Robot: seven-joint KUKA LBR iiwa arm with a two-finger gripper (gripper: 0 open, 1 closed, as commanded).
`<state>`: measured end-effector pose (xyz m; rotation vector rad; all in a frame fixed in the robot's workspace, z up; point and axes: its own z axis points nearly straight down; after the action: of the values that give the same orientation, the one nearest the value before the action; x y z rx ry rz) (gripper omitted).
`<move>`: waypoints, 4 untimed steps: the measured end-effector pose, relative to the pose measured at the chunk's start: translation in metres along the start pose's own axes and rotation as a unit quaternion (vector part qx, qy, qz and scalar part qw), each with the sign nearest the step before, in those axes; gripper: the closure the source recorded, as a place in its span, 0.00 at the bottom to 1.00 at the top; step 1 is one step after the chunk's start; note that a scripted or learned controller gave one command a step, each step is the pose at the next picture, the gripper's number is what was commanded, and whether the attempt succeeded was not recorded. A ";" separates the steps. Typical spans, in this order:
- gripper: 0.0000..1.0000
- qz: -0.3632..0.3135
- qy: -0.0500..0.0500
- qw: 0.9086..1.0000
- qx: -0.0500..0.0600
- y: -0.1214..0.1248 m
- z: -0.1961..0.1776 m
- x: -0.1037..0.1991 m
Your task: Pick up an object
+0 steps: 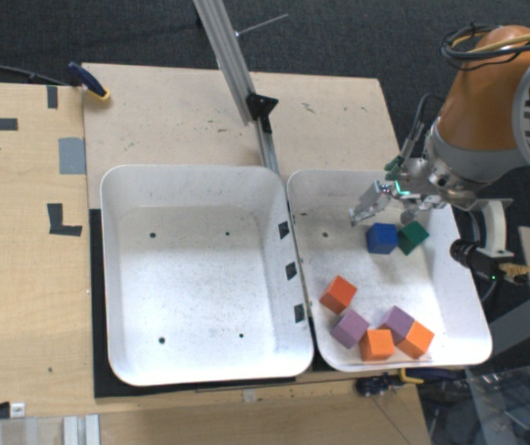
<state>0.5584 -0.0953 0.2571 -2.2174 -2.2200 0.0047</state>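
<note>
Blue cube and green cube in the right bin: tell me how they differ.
The blue cube is blue and shows fully; the green cube is dark green and looks smaller. The blue cube lies left of the green one, which sits nearer the bin's right wall. Both lie in the right bin, just below the hand.

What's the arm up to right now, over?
End effector over right bin, grip state unclear. Blue cube and green cube just below it, not held. Nothing blocking them.
</note>
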 end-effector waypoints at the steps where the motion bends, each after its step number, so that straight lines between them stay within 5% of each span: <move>1: 0.00 0.000 0.000 1.000 -0.002 0.001 -0.002 0.000; 4: 0.00 0.000 0.000 1.000 0.002 -0.007 0.157 0.004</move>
<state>0.5508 -0.0907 0.1005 -2.2154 -2.2181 0.0088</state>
